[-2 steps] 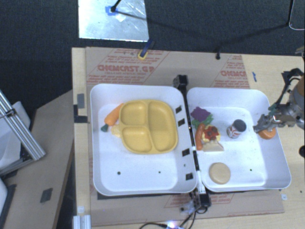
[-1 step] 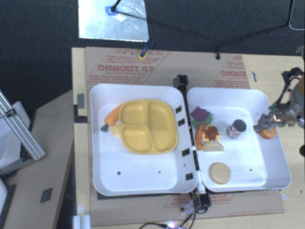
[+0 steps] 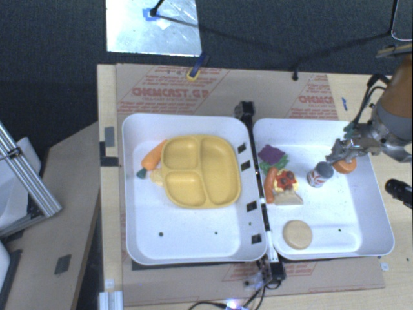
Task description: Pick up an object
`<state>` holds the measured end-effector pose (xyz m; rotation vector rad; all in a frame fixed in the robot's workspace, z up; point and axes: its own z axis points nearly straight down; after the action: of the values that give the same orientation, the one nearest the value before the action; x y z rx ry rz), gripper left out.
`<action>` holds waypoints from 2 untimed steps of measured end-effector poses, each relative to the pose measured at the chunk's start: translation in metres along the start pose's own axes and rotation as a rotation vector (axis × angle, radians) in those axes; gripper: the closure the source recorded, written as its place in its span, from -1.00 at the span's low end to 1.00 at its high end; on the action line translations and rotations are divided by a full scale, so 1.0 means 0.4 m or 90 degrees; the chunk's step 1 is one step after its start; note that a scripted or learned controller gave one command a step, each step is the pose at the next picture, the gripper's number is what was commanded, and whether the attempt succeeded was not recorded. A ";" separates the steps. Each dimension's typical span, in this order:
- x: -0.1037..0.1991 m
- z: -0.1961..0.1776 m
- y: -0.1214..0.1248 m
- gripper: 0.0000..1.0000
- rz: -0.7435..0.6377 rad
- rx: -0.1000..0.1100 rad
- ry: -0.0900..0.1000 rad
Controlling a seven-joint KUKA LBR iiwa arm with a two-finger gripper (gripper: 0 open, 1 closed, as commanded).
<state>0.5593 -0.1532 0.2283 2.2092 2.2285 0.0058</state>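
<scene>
Right bin (image 3: 368,237), near edge: round tan cookie (image 3: 298,234). Middle: pizza slice (image 3: 286,185) and orange carrot (image 3: 269,185), touching; small can (image 3: 319,175) on its side, just beside the tool (image 3: 340,152). Tool state: cannot tell. Further back: purple grapes (image 3: 271,154); orange piece (image 3: 346,166) under the tool. Left bin (image 3: 139,237): yellow divided plate (image 3: 197,172), second carrot (image 3: 153,155) at its left edge.
</scene>
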 end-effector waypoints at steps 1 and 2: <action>0.115 -0.021 0.057 1.00 -0.001 0.000 0.001; 0.213 0.014 0.142 1.00 0.000 0.001 0.000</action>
<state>0.6152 -0.0677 0.2231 2.2095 2.2296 0.0045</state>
